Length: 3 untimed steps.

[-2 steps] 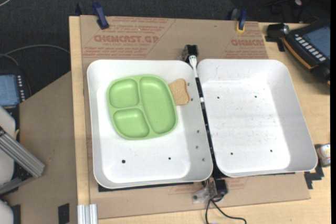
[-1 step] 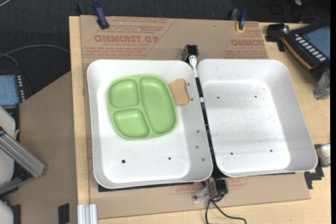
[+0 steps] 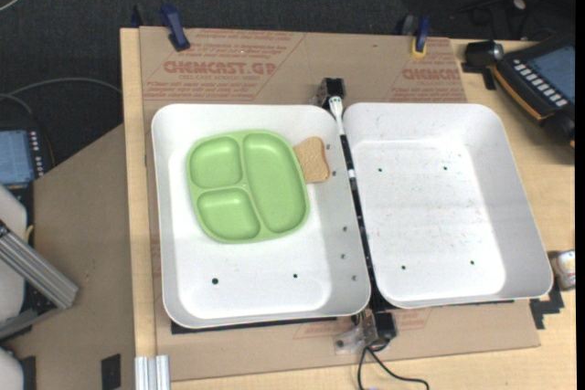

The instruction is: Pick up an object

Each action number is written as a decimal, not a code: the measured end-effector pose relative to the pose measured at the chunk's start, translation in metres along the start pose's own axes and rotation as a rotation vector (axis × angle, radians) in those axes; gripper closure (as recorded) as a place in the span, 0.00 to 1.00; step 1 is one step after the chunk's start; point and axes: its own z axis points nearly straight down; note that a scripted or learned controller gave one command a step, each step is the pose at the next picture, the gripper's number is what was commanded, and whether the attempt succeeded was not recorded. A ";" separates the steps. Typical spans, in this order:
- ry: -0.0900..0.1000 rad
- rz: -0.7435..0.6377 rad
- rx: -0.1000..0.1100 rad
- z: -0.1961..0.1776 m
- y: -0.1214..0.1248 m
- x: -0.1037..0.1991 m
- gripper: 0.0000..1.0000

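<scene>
Green divided plate (image 3: 247,186) lies in left bin (image 3: 183,288), tan cracker-like piece (image 3: 313,159) touching its right rim, long axis running front to back. Right bin (image 3: 494,196) beside it on desk (image 3: 137,196). Claw state: cannot tell. Judgement: pick targets sit in left bin, far side from arm's entry.

The surface (image 3: 548,196) is pale wood, and a brown cardboard sheet (image 3: 274,59) with red lettering lies flat on it, held at the far edge by a blue clamp (image 3: 174,27) on the left and a yellow and blue clamp (image 3: 420,39) on the right. Two shallow white bins sit side by side on the cardboard, the left bin (image 3: 247,283) and the right bin (image 3: 439,205) touching along their inner rims. A dark handheld controller (image 3: 539,82) rests on the wood at the far right corner.
</scene>
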 end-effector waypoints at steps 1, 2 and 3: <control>0.009 -0.001 0.017 0.078 -0.030 0.026 1.00; 0.000 -0.004 -0.003 -0.009 0.003 0.020 1.00; 0.009 -0.004 0.018 0.078 -0.012 0.054 1.00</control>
